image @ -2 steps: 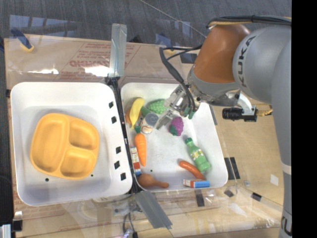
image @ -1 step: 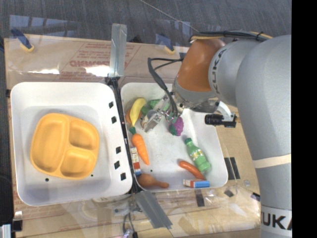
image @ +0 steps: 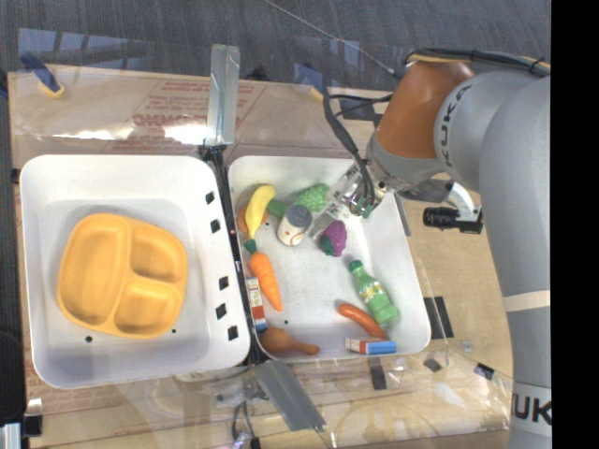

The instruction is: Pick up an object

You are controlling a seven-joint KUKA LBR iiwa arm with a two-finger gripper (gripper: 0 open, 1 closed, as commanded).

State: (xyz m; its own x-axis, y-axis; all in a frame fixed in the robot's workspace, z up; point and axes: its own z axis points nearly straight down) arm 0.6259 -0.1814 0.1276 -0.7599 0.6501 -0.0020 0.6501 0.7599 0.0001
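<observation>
Looking down from the fixed camera, we see the gripper (image: 329, 215) low near the right bin's (image: 412, 279) far edge, among the baseball (image: 292, 232), green toy (image: 312, 197) and purple grapes (image: 333, 238). Can't tell the fingers' state. Probably still the reach; next comes a clean close.

Looks like a robotics lab, set up for testing. Two shallow white bins (image: 393, 251) taped side by side onto a bench (image: 112, 101) wrapped in clear plastic sheeting. Grey industrial arm (image: 510, 157) with an orange band reaching in from the right, cables trailing off it. Toy food (image: 265, 279) scattered in one bin, a yellow divided tray (image: 122, 274) in the other. Dark office-style carpet (image: 140, 7) beyond the bench.
</observation>
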